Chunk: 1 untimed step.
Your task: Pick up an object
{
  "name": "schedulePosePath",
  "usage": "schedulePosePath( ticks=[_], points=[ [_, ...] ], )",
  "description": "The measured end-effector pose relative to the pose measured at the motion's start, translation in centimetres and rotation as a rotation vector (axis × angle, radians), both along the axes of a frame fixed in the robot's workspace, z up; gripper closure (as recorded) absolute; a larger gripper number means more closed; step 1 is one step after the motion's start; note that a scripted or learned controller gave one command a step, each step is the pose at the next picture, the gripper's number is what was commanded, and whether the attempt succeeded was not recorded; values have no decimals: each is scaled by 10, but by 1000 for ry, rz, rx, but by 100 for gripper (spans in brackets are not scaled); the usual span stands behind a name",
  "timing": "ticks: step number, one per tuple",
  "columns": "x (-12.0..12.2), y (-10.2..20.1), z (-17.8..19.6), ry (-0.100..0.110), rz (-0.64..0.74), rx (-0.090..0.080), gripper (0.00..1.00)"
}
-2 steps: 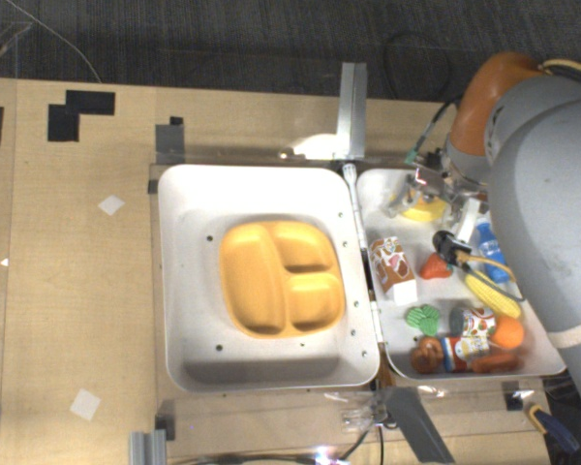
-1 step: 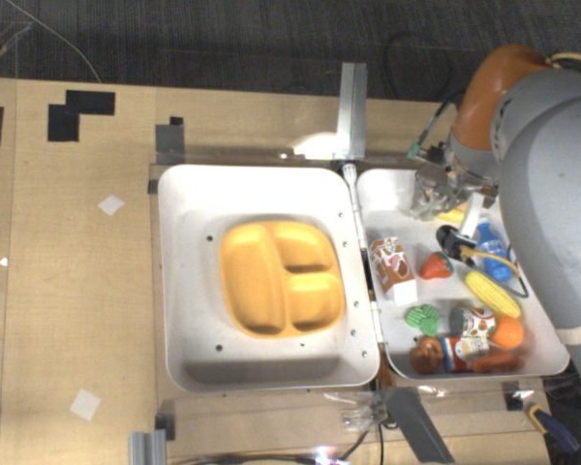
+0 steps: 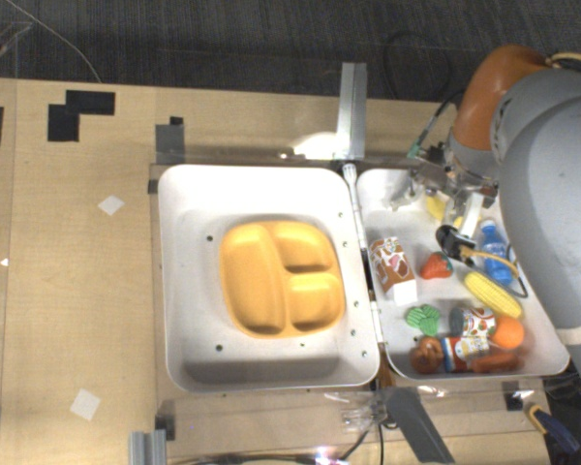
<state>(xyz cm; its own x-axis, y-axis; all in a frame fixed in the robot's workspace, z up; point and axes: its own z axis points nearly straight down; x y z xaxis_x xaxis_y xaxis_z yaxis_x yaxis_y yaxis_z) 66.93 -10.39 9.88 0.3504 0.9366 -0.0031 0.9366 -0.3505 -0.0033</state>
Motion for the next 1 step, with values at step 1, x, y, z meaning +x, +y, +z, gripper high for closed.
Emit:
schedulePosePath(
  ticks=[1],
  points=[
    [0,0,0,0,0,0,0]
  ],
)
